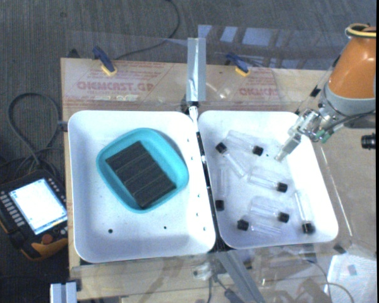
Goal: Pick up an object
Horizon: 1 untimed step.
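Several clear plastic vials with black caps lie scattered in the right bin. One vial lies at the upper middle, another vial in the centre, and a third vial lower down. My gripper reaches in from the right and hangs over the bin's upper right part, pointing down and to the left. Its fingers are drawn together into one narrow tip, shut, with nothing between them. The tip stands just right of the upper vial's black cap and apart from it.
The left bin holds a blue dish with a black ribbed block on it. A raised divider separates the bins. A teach pendant lies on the floor at the left. Blue clamps grip the bench's back edge.
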### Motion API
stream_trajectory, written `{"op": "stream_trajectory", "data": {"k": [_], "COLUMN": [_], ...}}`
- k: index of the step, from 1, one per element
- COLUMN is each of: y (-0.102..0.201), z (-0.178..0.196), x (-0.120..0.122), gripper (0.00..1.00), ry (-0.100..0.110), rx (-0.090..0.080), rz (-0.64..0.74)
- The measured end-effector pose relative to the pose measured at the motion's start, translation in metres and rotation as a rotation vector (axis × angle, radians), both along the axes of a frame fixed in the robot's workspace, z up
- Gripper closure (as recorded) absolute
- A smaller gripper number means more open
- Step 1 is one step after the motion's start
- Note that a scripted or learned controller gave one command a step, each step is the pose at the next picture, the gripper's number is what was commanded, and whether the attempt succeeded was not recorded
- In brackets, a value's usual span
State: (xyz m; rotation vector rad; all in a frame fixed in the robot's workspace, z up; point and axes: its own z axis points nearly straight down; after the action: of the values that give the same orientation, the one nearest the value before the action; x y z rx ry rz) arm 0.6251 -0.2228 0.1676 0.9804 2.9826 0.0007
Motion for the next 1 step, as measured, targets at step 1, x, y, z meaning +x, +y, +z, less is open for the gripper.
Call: {"op": "stream_trajectory", "data": {"k": [1], "y": [0.0002], "z": [0.0794], "x": [-0.0178], "gripper": [0.0], "ry": [-0.002], "rx": [-0.001], "rz": [0.237]}}
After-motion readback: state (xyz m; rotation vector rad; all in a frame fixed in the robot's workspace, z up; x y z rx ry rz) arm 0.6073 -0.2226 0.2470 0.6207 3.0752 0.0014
